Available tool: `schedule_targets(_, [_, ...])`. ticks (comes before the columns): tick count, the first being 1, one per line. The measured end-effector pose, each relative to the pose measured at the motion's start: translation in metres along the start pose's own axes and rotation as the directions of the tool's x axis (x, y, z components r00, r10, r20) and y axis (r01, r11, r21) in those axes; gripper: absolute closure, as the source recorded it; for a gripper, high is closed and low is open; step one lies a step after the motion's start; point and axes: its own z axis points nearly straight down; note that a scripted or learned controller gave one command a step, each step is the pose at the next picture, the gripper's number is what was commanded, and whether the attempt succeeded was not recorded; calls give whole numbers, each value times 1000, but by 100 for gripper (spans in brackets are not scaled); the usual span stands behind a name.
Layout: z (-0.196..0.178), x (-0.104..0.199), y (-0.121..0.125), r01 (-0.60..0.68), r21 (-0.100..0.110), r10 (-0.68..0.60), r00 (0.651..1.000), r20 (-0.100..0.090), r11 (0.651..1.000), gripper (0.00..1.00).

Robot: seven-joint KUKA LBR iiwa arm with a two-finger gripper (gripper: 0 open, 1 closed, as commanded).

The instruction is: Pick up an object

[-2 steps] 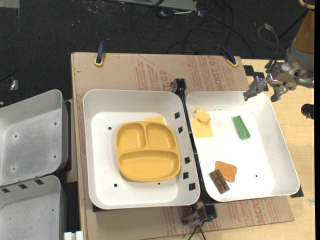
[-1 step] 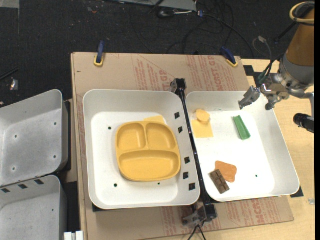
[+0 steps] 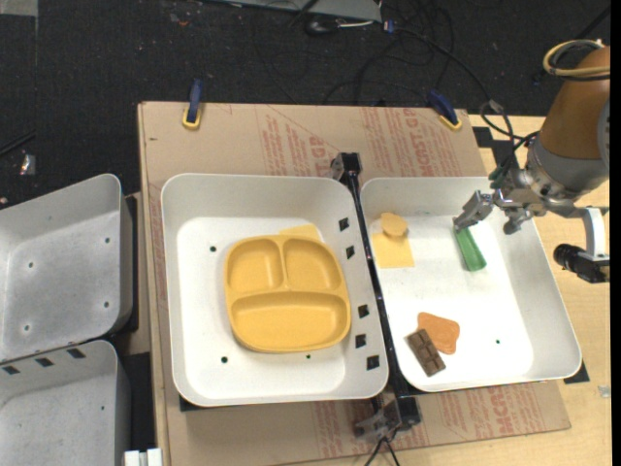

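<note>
My gripper (image 3: 491,216) hangs over the far right part of the right bin (image 3: 543,299), open, with nothing between its fingers. A green stick-shaped object (image 3: 472,249) lies on the bin floor just below and in front of the left finger (image 3: 470,212). Further left in the same bin a tan round piece (image 3: 393,225) rests on a flat yellow slice (image 3: 393,251). Near the bin's front lie an orange piece (image 3: 440,327) and a brown chocolate bar (image 3: 424,350), touching each other.
The left bin (image 3: 189,260) holds a yellow divided plate (image 3: 288,294) with a pale yellow slice (image 3: 304,232) sticking out behind it. A black divider (image 3: 364,280) separates the bins. Grey trays (image 3: 58,260) sit off the bench at left.
</note>
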Motion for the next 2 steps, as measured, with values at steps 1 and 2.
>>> schedule_targets(1, [58,9,-5,1,1,-1,1000,-1,1000,0])
schedule_targets(2, [44,8,-3,1,-7,-1,1000,2,1000,100])
